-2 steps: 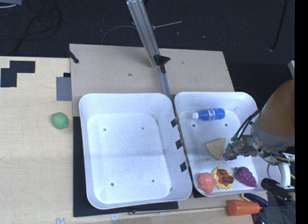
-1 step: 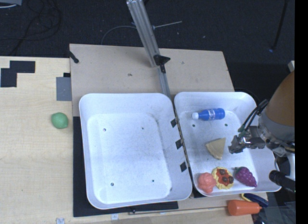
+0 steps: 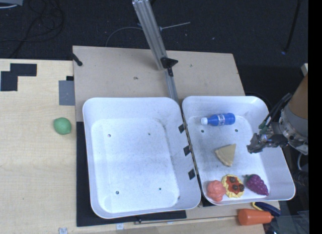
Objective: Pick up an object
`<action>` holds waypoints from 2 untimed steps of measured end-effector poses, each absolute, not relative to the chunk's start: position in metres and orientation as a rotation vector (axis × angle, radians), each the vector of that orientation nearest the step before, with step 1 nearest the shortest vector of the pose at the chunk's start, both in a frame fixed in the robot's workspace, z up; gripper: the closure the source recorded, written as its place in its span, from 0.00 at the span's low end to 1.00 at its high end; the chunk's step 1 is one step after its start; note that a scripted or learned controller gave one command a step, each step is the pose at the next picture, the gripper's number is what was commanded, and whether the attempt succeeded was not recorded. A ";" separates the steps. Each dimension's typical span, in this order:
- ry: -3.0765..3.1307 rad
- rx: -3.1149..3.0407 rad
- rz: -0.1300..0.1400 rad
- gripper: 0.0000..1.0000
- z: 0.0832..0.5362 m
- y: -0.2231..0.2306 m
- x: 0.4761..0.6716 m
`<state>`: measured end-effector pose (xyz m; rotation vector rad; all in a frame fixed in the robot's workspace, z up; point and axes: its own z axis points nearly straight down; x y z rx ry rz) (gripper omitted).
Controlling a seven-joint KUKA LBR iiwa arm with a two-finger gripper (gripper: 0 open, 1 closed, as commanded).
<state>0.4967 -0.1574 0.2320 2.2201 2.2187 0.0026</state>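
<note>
The right bin [image 3: 271, 114] holds a blue bottle with a white cap [image 3: 219, 120] lying on its side near the back. A tan wedge-shaped piece [image 3: 227, 154] lies in the middle. Along the front sit an orange-pink lump [image 3: 216, 190], a small pizza-like toy [image 3: 233, 185] and a purple grape bunch [image 3: 256, 183]. My gripper [image 3: 254, 146] hangs at the bin's right side, just right of the tan wedge and apart from it. Nothing shows between its tips.
The left bin [image 3: 95, 109] stands beside the right one. A green ball [image 3: 63, 126] rests on the wooden bench at far left. An orange object [image 3: 254, 217] lies in front of the right bin. A slanted metal rail [image 3: 152, 29] rises behind the bins.
</note>
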 end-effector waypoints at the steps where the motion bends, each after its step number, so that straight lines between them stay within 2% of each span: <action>1: 2.226 2.218 0.000 1.00 0.222 -0.110 0.512; 2: 2.227 2.218 0.000 1.00 0.214 -0.057 0.521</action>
